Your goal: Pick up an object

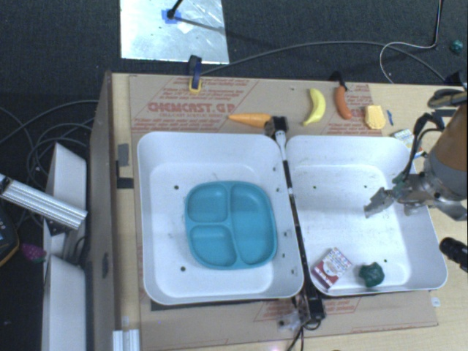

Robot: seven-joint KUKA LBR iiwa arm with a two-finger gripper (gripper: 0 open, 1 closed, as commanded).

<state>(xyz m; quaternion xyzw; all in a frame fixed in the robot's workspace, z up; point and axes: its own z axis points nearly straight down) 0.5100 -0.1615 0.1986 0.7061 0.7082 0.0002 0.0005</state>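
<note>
Over the right bin I see the gripper hovering above bare floor, its fingers spread and holding nothing. The red-and-white packet and green object lie near the bin's front edge, well apart from it.

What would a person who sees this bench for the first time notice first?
The blue tray in the middle of the left bin draws the eye first. In the right bin, a red-and-white packet and a green object lie near the front edge, and the end effector hangs above that bin's right part. A banana lies on the board behind the bins.
</note>
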